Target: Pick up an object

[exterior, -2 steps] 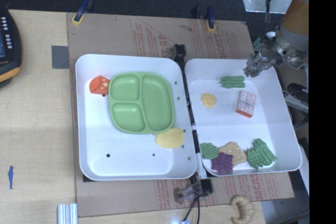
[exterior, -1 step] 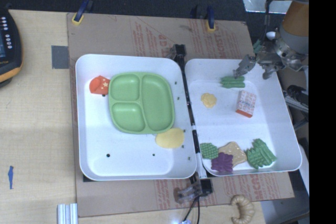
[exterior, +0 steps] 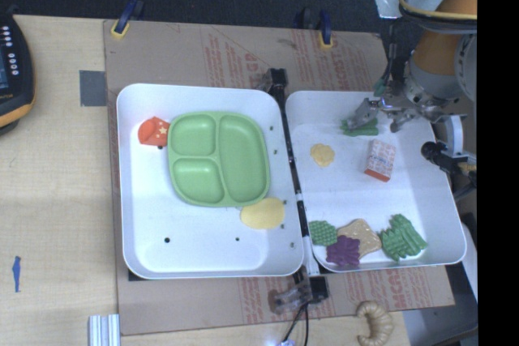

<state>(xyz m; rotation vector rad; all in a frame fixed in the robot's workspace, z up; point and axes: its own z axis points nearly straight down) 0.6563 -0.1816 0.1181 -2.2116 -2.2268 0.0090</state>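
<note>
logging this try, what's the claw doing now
claw: low in the right bin, at a green item; open or shut cannot be told

1. Arm, upper right of frame, is cut off by the right edge.
2. Black controller at far left is cut off by the left edge.
3. Green item beneath the gripper is partly hidden.
</note>
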